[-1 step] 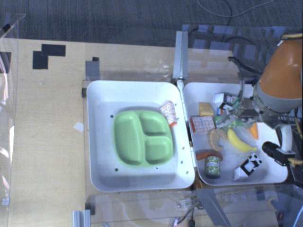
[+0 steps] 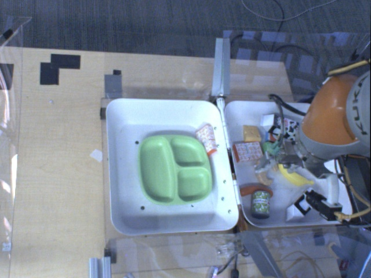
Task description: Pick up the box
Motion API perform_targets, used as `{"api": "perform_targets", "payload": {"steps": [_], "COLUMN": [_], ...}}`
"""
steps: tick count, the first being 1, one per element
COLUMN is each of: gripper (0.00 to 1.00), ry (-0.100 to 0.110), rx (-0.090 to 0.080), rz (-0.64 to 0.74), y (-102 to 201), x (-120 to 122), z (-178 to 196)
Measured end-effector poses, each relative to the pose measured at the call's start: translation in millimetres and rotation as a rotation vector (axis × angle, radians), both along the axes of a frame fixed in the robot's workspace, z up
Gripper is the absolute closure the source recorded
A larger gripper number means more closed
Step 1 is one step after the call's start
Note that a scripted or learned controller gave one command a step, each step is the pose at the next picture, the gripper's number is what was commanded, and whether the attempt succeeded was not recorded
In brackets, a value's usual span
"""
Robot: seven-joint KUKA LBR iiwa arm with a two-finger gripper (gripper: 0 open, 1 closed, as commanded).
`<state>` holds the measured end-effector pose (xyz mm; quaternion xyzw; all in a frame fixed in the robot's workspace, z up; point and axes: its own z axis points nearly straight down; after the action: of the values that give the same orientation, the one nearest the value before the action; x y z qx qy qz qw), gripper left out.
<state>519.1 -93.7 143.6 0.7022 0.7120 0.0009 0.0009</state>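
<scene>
Here, nearest in the right bin (image 2: 232, 155), a small jar (image 2: 261, 203) stands upright, and just beyond it the gripper (image 2: 272, 161) hangs low among the clutter; whether its fingers are apart or closed I cannot tell. Farther left, the patterned box (image 2: 247, 152) lies flat beside the gripper, while a green tray (image 2: 174, 168) sits in the left bin (image 2: 122, 155).

This is a robotics lab or test cell, not a home. A pale wooden bench (image 2: 58, 155) carries two shallow white bins, the left bin (image 2: 116, 172) and the right bin (image 2: 232, 126), fixed side by side with metal brackets (image 2: 220, 68). Clear plastic guard panels (image 2: 14, 51) stand around the bench. A grey and orange industrial arm (image 2: 333, 112) reaches in, loose cables (image 2: 278, 4) lie on grey carpet (image 2: 145, 16), and black tape marks (image 2: 58, 67) sit on the wood.
</scene>
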Motion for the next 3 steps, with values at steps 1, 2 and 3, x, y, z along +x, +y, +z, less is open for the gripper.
{"api": "perform_targets", "payload": {"steps": [1, 2, 3], "gripper": [0.0, 0.0, 0.0], "ry": [-0.017, 0.069, 0.011], "rx": [0.001, 0.014, -0.005], "rz": [-0.108, -0.063, -0.142], "y": [-12, -15, -3], "x": [88, 137, 124], "z": [-48, -56, -53]}}
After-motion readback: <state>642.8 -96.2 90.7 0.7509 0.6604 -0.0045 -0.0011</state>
